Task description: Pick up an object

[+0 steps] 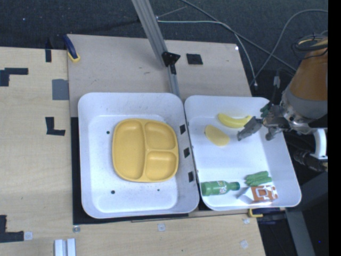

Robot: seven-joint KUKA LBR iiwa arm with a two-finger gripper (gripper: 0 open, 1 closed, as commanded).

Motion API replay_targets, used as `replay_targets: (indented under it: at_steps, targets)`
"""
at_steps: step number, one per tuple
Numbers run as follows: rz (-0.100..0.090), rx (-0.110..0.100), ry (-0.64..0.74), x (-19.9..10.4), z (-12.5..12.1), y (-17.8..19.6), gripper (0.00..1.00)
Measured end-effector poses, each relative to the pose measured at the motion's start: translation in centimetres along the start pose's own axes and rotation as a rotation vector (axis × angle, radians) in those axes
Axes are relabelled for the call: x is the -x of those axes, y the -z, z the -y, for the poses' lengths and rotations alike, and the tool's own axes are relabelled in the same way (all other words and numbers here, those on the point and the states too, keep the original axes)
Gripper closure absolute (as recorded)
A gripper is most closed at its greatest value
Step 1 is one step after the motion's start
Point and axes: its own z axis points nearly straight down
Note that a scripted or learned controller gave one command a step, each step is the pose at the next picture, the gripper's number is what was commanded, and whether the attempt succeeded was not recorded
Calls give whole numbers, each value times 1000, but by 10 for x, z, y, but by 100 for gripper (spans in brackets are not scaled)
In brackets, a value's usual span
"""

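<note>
arm (pixel 309 84) reaches over right bin (pixel 277 159) beside banana (pixel 233 120).

Grey arm (pixel 306 103), orange band (pixel 311 76)

What I can't make out from up here

My arm (pixel 311 84) runs off the right edge, so just the orange band and wrist show. My gripper (pixel 254 126) is a dark blur above the right bin (pixel 277 159); whether its fingers are parted or closed I can't tell. It overlaps the right tip of the banana (pixel 232 120). The small carton (pixel 260 194) carries orange print too tiny to read, and the green bottle (pixel 218 187) has a label I can't decipher. The slanted metal post (pixel 152 23) is cut off at the top edge.
</note>
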Motion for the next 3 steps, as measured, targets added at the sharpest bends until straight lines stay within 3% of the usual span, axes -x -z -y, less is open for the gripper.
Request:
replay_targets:
  at_steps: [2,3]
  targets:
    - [1,4,0,-8,7,-113,0]
    - [2,6,0,-8,6,-100,100]
